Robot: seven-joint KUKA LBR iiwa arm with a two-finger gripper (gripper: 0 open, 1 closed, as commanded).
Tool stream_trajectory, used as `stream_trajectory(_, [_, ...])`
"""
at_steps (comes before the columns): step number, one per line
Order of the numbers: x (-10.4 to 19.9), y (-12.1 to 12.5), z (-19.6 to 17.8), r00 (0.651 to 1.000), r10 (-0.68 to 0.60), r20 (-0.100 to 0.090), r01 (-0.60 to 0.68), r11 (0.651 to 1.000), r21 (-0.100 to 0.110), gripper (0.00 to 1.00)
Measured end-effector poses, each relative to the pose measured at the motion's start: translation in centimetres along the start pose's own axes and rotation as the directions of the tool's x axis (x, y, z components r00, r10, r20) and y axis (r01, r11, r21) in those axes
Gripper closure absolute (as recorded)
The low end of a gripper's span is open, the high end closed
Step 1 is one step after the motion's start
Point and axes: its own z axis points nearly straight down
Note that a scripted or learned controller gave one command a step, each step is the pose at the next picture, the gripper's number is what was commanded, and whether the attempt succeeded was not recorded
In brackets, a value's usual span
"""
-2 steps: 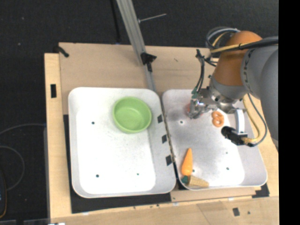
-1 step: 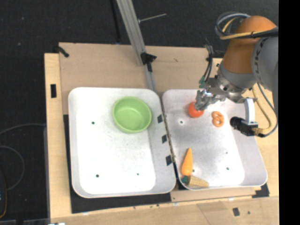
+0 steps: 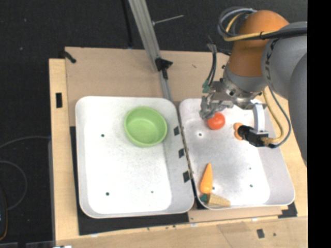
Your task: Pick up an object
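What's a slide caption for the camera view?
Gripper over small red ball in right white bin; orange carrot nearby, green bowl in left bin.

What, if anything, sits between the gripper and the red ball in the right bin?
Nothing visible does. The gripper hangs right over the red ball near the right bin's far edge; the carrot lies apart, at the near edge.

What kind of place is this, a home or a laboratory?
Most likely a robotics laboratory. A grey arm reaches over two shallow white bins on a plain bench, with toy-like items as test objects: a green bowl, a carrot, a red ball.
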Motion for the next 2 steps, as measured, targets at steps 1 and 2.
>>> stream_trajectory(1, [5.1,-0.9,0.5,1.000,0.001,0.001,-0.001,1.000,0.004,1.00])
stream_trajectory(2, [10.3,-1.5,-1.3,1.000,-0.001,-0.001,0.001,1.000,0.001,1.00])
